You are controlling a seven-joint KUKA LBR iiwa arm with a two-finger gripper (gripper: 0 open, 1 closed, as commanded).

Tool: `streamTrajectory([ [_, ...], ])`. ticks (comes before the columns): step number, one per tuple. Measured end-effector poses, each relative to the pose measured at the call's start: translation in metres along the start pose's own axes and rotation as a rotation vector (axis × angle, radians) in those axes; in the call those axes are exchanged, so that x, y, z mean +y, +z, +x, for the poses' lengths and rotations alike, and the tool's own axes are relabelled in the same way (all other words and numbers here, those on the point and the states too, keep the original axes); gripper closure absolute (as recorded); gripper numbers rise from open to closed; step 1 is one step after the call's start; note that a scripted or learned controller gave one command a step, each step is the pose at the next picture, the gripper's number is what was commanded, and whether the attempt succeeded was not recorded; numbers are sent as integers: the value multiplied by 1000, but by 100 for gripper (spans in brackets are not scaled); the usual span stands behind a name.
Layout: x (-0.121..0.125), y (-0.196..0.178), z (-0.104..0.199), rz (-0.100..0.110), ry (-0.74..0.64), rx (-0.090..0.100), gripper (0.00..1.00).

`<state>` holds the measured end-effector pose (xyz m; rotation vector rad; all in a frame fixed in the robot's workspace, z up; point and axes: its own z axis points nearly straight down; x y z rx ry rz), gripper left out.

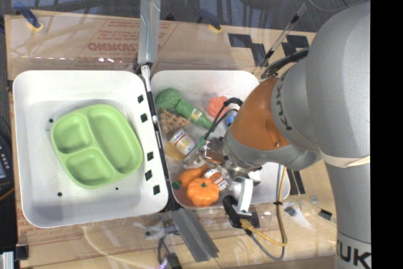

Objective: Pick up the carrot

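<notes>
At the near edge of the desk [94, 233] two white bins sit side by side. In the near corner of the right bin [208, 80] lies one orange pumpkin [203, 193] with a green stem. Just beyond it, touching or nearly so, is the carrot [190, 174] — a single short orange shape lying on the bin floor. Its right end runs under the robot's tooling, so its full length cannot be seen. To the right of both, one small bottle with a red and white label [218, 178] is partly covered as well. The arm [327, 97] comes in from the right, and its orange-banded wrist [258, 126] hangs over the middle of this bin, hiding most of the bin's right half. The jaws sit low beneath the wrist, just beyond and to the right of the carrot — whether they are open or closed, or have anything in them, cannot be told. Farther in are one jar with a yellow label [182, 142], one brown waffle-patterned piece [169, 120], one green-necked bottle [194, 114] and one leafy green item [169, 99]. There is also one pink-orange piece [218, 105], cut off by the wrist and hard to name. The left bin [28, 104] holds one green plate [96, 145] with three compartments. At the far side a grey strip [150, 25] runs away across the desk from where the bins meet.
</notes>
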<state>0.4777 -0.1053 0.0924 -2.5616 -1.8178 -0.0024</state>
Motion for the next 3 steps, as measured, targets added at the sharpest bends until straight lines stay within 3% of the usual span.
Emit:
streamTrajectory([
  [1,-5,0,13,-2,132,-1,0],
  [2,-2,-10,14,-7,127,0,100],
  [3,-28,-99,79,2,-126,0,100],
])
